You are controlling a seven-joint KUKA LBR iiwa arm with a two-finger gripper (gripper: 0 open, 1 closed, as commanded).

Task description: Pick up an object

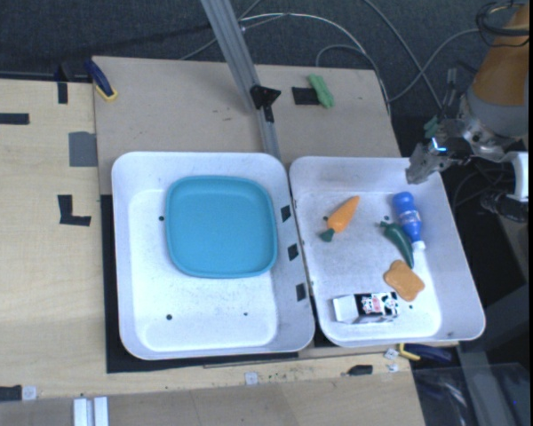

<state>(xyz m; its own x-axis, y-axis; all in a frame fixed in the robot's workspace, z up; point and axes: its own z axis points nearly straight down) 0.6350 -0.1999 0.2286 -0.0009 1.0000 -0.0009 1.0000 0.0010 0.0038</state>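
Observation:
The right bin (431, 327) holds a toy carrot (342, 214), a blue bottle (407, 214), a dark green toy (399, 240), a tan cookie-like piece (405, 280) and a small milk carton (366, 307) lying on its side. My gripper (421, 169) hangs over the bin's upper right rim, above and right of the blue bottle, with nothing between its fingers that I can see. The arm with its orange band reaches in from the upper right.
The left bin (138, 264) holds a blue square plate (220, 225). A grey metal pole (240, 60) slants up from between the bins. Cables trail across the back of the bench, with a green clip (321, 91) near them.

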